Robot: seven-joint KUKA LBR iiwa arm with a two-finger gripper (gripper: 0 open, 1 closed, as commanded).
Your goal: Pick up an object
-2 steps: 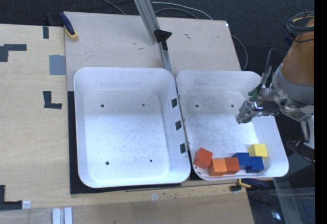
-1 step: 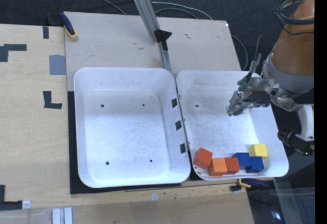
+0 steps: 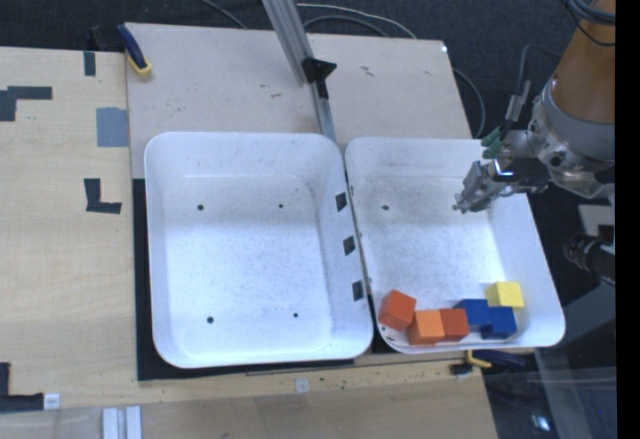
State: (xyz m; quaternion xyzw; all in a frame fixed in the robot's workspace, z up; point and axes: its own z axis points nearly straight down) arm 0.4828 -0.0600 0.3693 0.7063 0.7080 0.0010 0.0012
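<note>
Several small blocks lie along the near edge of the right bin [image 3: 440, 177]: a red-orange block [image 3: 398, 309], an orange block [image 3: 429, 325] beside a second red-orange one [image 3: 454, 323], a blue block [image 3: 488, 317] and a yellow block [image 3: 506, 294] at the right end. My gripper [image 3: 473, 194] hangs over the right bin's far right part, well above and behind the blocks. Nothing shows between its fingers.
The left bin [image 3: 240, 247] stands beside the right one, with black clips along the shared rim. A slanted metal rail [image 3: 285, 17] crosses the bench behind the bins. A blue and yellow tool [image 3: 133, 49] lies at the far left of the board.
</note>
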